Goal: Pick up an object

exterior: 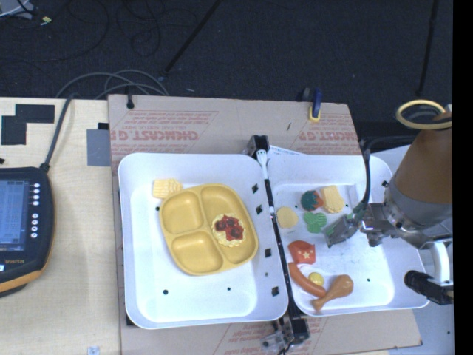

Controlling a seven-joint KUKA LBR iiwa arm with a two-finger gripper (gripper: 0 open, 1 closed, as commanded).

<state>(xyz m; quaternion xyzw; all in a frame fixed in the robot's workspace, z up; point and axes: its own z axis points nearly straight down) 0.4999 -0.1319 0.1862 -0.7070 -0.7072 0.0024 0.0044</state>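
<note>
A: Where are the things to be picked?

B: In the right bin (384, 291). A green piece (315, 221) lies near the middle, with a small green-and-red piece (310, 199) at its 11 o'clock and a pale yellow block (332, 198) at its 1 o'clock. A round yellow piece (287, 217) sits at its 9 o'clock, close to the divider.

A: And lower down?

B: A red piece (302, 252) at about 7 o'clock from the green one. Below it lie an orange sausage shape (304, 279), a small yellow ball (316, 278) and a tan drumstick (334, 291), close together near the bin's lower edge.

A: The end effector?

B: The end effector (341, 231) hangs over the right bin, just at 4 o'clock from the green piece, on the grey arm (421, 191) coming in from 3 o'clock. I cannot tell whether it is released or clenched; nothing visible sits between its tips.

A: The other bin?

B: The left bin (140, 272) holds a yellow divided plate (199, 231), with red and yellow food (230, 229) in its 3 o'clock compartment. A yellow waffle-like piece (166, 188) lies at the plate's 11 o'clock. On the tabletop (74, 287) at 9 o'clock rests a handheld pendant (18, 224).
</note>
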